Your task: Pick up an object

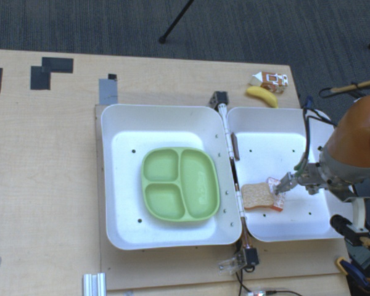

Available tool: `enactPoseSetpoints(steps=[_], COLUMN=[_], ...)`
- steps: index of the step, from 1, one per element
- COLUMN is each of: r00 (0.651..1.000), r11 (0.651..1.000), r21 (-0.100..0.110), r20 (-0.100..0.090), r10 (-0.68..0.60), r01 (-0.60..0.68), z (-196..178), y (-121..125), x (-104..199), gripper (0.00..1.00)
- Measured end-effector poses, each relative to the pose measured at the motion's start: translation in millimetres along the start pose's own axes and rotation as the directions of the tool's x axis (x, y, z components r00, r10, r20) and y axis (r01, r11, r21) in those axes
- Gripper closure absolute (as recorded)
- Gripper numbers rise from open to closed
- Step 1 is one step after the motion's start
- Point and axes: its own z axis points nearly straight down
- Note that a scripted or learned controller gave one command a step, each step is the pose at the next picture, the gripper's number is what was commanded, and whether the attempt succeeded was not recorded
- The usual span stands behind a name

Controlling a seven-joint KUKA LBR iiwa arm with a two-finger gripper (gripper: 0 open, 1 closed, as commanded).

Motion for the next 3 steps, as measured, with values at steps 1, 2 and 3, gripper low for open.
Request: enactPoseSetpoints(steps=[1,2,3], r00=[1.0,1.0,1.0], r11=[1.0,1.0,1.0], r21=[-0.011,-0.017,-0.002], r20=[0.001,0.002,-0.002], r10=[-0.003,-0.003,-0.004], r01=[0.003,0.003,0.004], z=[29.5,18.1,-68.5], y=[-11.3,-9.3,-13.6], x=[41.0,40.8,106.4], gripper=[0.0,1.0,1.0])
